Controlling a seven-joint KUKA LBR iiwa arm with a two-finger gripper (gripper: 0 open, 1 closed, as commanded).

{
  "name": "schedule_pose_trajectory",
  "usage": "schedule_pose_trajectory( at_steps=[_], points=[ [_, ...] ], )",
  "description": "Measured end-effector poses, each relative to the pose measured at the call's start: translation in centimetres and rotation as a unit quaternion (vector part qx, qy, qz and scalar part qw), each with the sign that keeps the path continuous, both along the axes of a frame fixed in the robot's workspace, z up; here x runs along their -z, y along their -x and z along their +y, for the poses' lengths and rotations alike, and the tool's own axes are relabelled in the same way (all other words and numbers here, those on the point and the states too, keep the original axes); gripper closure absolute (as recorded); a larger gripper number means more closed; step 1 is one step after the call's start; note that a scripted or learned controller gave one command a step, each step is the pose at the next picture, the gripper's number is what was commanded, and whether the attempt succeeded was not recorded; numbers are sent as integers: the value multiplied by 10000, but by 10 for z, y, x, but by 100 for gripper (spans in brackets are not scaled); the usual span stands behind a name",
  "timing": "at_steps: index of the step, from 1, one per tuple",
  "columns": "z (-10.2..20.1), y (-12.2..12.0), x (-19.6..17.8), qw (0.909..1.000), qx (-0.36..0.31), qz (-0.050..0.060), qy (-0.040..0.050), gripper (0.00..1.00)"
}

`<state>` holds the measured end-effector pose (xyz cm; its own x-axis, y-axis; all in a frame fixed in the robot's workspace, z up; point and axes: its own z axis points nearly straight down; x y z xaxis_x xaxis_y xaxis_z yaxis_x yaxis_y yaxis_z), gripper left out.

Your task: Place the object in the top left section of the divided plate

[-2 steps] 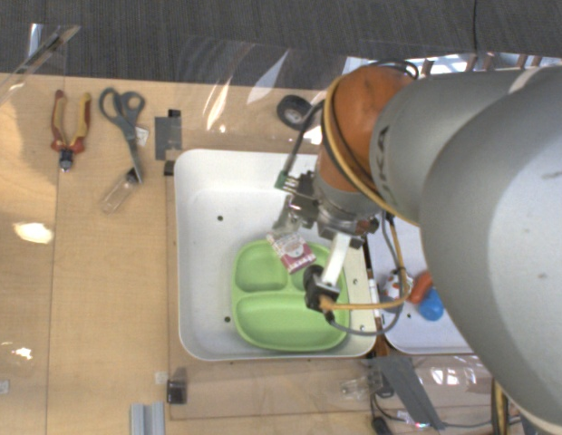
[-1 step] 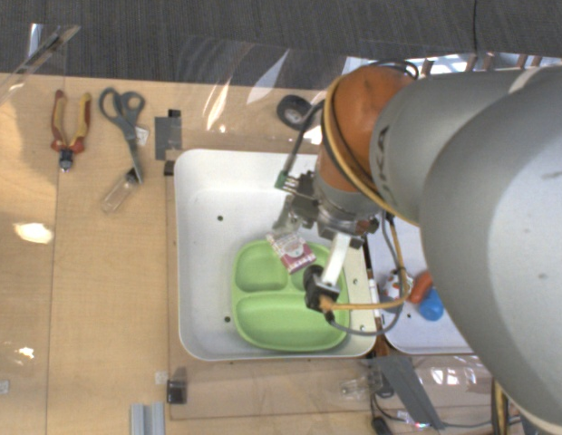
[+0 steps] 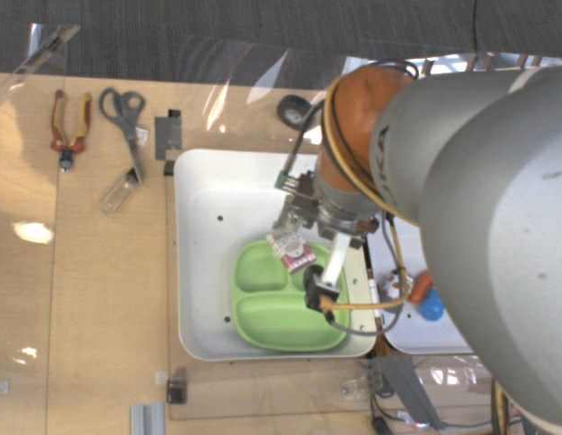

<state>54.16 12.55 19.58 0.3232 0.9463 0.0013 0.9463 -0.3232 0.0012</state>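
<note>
Green plastic divided plate [image 3: 283,320] lying flat in the left shallow white bin [image 3: 204,243], toward that bin's lower right corner. Three sections on it: one long section across the near side, bare; a smaller top left section [image 3: 261,268], bare as well; the top right one mostly hidden beneath the arm. Elsewhere on the left bin's floor, a couple of small dark specks.

Right shallow white bin [image 3: 435,335] largely covered by the grey arm [image 3: 480,207] with its orange band; inside it, at the arm's edge, a small orange and blue object [image 3: 427,299], shape too hidden to tell.

Down over the plate's upper edge, reaching in from the right, the gripper [image 3: 299,241]. Whether open or closed: cannot tell, and cannot tell either whether gripping anything. Directly at its tip, a small pink-and-white crumpled packet [image 3: 295,256], sitting over the plate's upper middle, on or just above the ridge at the right side of the top left section, not clearly inside that section. Touching the plate or raised off it: cannot tell.

On the wooden bench [image 3: 100,315] left of the bins, well apart from them: red-handled pliers [image 3: 66,127], grey-handled scissors [image 3: 127,125], a small black block [image 3: 169,131]. Behind the left bin, a black roll of tape [image 3: 294,110].
</note>
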Motion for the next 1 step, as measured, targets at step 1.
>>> schedule_pose_trajectory(
  at_steps=[1],
  points=[
    [0,0,0,10000,0,0,0,0]
  ],
)
